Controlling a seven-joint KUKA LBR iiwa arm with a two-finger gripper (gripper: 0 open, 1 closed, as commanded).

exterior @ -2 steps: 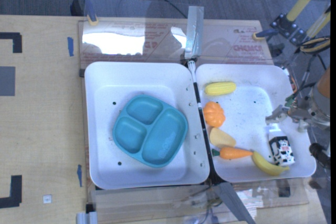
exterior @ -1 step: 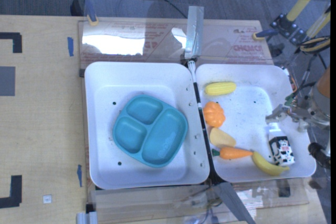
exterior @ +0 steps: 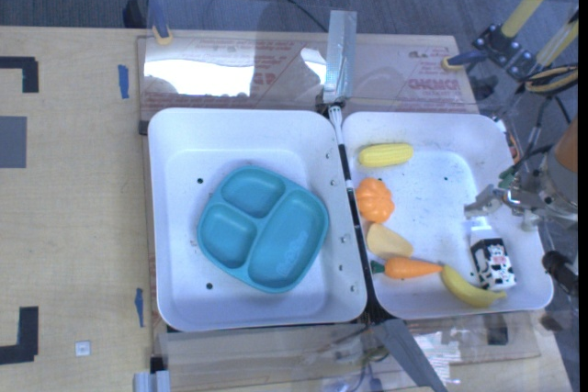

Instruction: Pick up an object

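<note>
Two shallow white plastic bins side by side on my feed. Left bin [exterior: 175, 197] has one item: a teal three-compartment plastic plate [exterior: 264, 228], lying flat, roughly centred, nothing on it.

Right bin [exterior: 441, 138] holds the pickable stuff. Along its left side, top to bottom: a yellow toy corn cob [exterior: 385, 154] lying sideways near the back wall; a small orange toy pumpkin [exterior: 375, 199] just below it, close to the divider; a pale yellow wedge-shaped toy piece [exterior: 389, 240] touching or nearly touching the pumpkin; an orange toy carrot [exterior: 410, 268] lying sideways, green end toward the divider. A yellow toy banana [exterior: 467, 286] sits at the carrot's tip near the front wall. Just beside the banana, a small black-and-white toy figure [exterior: 492, 262], cow-patterned as far as I can tell.

Metal two-finger gripper [exterior: 496, 200] sits at the right bin's right side, above the black-and-white figure, apart from it. Nothing visible between the fingers. Can't tell from here whether they're spread or closed.
</note>
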